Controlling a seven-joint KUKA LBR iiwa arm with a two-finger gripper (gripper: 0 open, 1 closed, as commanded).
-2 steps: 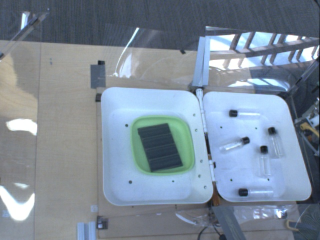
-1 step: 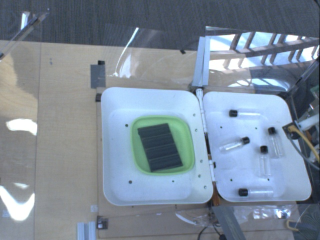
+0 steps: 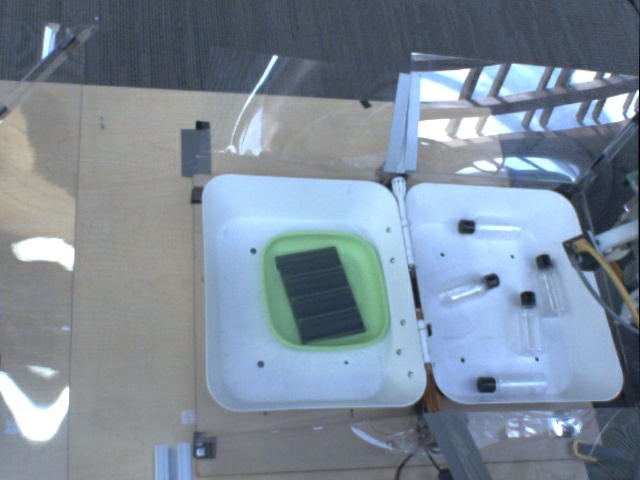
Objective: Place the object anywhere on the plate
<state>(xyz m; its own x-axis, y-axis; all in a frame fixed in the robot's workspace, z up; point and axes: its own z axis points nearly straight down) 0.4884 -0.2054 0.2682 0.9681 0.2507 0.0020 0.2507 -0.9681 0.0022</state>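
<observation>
Two white bins on the desk [image 3: 120, 268]. Left bin [image 3: 228, 368] carrying a green plate [image 3: 275, 268]; dark ribbed block [image 3: 319, 295] lying flat on it, slightly askew, well inside the rim. Judged to be the task's thing, already at rest on the plate. Right bin [image 3: 592, 368] holding five clear vials [image 3: 470, 288] with black caps, scattered, none touching. State of the hand: cannot tell. Risks from here: if a vial is the intended object instead, round and slick, so likely to roll or slip out of a pinch; clear glass hard to locate against white. Landing a vial on the ribbed block could send it rolling off the plate. Any fresh descent over the plate could nudge the block toward the rim.
</observation>
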